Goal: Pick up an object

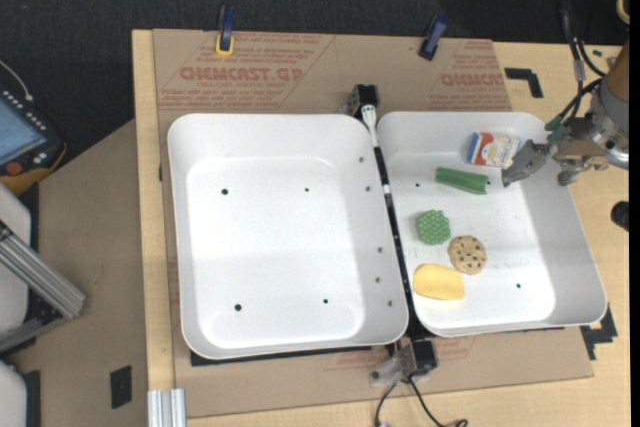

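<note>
Cardboard sheeting covered the desk (300,65) under both bins, clamped at its far edge, presumably to stop it sliding. All five objects lay in the right bin (560,275). I saw the tool (530,160) low beside the red-white-blue packet (488,149), the likeliest target; I couldn't tell its opening, and nothing showed in its grasp.

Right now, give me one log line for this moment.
gripper: over right bin, beside carton | holding: nothing seen | also there: green stick, cookie
</note>
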You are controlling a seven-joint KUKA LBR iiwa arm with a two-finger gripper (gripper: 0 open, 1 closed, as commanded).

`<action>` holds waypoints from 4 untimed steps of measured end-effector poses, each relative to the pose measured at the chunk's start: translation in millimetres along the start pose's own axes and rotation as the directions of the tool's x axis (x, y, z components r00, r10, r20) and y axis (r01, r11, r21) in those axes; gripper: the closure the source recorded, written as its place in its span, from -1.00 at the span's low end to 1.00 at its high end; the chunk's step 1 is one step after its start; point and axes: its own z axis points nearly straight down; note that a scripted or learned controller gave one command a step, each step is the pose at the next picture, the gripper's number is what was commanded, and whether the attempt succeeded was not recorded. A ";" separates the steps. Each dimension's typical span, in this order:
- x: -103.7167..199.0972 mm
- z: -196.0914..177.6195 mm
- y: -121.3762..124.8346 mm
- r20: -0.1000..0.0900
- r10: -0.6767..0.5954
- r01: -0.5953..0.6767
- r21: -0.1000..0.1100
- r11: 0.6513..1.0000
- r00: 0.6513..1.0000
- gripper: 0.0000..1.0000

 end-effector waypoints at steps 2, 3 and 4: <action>-43.6 29.8 -86.6 -0.001 0.009 -0.009 0.009 1.000 1.000 1.00; -9.6 109.6 -59.5 -0.006 -0.003 0.003 0.007 1.000 1.000 1.00; -12.7 94.1 -58.7 0.001 0.000 0.000 -0.001 1.000 1.000 1.00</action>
